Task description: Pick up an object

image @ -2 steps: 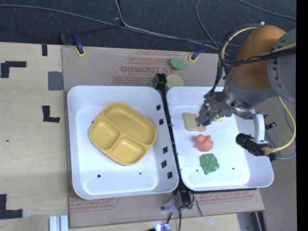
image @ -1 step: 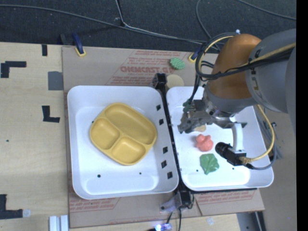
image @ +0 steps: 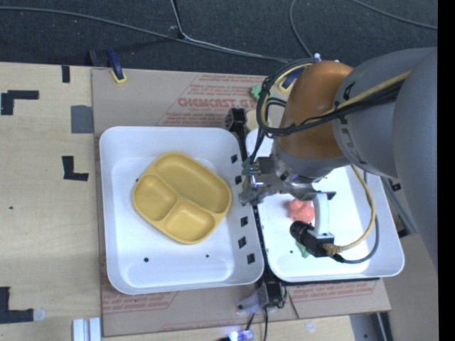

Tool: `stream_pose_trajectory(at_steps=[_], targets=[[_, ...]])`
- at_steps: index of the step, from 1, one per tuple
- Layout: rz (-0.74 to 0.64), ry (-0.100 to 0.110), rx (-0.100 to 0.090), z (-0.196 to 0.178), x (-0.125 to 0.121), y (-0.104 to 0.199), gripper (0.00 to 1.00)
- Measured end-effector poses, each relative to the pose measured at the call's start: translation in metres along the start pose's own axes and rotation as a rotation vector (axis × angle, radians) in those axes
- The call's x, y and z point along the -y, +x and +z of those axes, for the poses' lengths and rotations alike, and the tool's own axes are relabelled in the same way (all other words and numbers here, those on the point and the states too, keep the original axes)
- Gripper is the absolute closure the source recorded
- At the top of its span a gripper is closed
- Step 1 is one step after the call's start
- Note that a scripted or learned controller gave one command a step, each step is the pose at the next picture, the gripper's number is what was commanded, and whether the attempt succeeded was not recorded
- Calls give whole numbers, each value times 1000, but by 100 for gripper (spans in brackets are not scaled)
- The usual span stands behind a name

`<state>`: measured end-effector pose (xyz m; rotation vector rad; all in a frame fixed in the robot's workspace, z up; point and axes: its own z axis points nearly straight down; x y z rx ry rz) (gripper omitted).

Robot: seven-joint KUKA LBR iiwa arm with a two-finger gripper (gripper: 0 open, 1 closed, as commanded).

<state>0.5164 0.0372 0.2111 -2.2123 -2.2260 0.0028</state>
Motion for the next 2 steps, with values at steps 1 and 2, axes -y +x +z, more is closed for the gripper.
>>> stream_pose_trajectory(at_steps=[1,2], targets=[[0,0,0,-10,20,40,100],[4,0,1,-9,19,38,0]])
